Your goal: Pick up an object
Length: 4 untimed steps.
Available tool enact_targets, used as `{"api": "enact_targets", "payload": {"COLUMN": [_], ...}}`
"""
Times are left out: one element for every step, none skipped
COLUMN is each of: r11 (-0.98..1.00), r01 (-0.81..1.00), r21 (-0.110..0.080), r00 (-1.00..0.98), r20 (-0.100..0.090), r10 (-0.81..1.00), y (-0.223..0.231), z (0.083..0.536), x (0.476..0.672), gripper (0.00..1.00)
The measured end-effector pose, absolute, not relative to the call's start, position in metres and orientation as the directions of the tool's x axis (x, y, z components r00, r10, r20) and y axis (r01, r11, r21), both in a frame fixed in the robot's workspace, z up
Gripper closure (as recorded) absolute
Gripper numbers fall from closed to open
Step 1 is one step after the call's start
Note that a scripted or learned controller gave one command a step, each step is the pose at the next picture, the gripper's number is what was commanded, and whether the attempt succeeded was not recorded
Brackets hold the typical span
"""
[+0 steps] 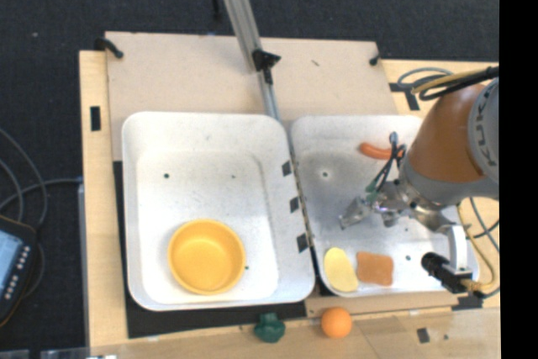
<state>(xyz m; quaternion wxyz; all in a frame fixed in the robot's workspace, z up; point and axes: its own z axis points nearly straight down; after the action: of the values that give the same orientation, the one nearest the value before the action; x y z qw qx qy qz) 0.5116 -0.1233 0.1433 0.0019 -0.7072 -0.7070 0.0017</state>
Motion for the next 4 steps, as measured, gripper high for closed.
{"api": "enact_targets", "payload": {"r11": [-0.001, -0.006, 0.0, 0.002], "r01": [1.0, 1.0, 1.0, 1.0], "r21": [0.001, 0.005, 0.002, 0.003], "r00": [0.001, 0.006, 0.0, -0.002], "r20": [-0.002, -0.001, -0.001, -0.002], "r10": [1.0, 1.0, 1.0, 1.0], "y": [-0.124, -0.125, -0.127, -0.128], "z": [0.099, 0.112, 0.152, 0.203], "x": [0.512, 0.513, 0.512, 0.514], "gripper": [0.0, 1.0, 1.0, 1.0]}}
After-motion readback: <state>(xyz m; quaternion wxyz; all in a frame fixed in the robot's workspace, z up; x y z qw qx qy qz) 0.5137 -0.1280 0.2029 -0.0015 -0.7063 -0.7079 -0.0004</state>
